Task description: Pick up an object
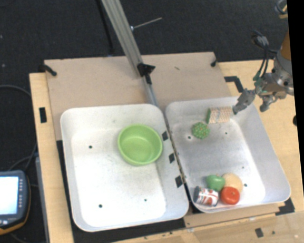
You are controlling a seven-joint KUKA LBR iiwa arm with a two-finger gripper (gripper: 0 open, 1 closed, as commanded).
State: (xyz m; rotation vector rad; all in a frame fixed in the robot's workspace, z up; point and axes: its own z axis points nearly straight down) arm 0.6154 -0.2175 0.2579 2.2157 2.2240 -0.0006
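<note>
Scrubbing brush (pixel 215 116) with its green handle lies at the right bin's (pixel 260 151) far edge, just beside the gripper (pixel 253 100), whose fingers look spread with nothing between; best to descend squarely over it before closing.

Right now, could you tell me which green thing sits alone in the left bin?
The green bowl; the other green pieces lie in the right bin.

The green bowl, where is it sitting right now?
In the camera view the green bowl sits upright in the left white bin, toward that bin's upper right part, close to the divide with the right bin.
</note>
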